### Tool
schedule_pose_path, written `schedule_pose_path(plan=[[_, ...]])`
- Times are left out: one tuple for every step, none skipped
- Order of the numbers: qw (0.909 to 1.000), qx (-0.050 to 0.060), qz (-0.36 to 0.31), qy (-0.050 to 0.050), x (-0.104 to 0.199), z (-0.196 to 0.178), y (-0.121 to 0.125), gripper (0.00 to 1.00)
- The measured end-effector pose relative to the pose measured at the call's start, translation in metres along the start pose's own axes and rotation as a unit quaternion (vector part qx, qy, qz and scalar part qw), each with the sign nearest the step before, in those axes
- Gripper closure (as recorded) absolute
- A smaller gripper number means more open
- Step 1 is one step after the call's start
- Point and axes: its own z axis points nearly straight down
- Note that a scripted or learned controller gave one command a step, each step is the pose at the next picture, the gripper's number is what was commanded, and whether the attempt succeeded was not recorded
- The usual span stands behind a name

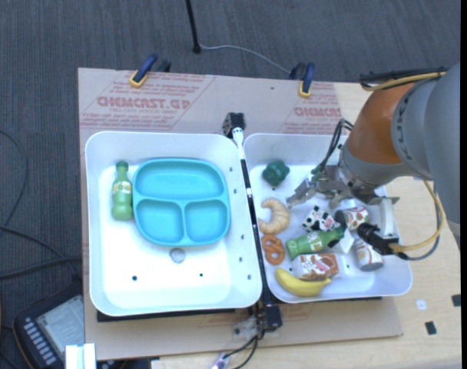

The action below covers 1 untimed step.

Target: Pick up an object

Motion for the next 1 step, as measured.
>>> schedule_pose_path(plan=[[1.0000,-0.002,0.000,0.000,0.0265,0.0092,-0.0751,0.00]])
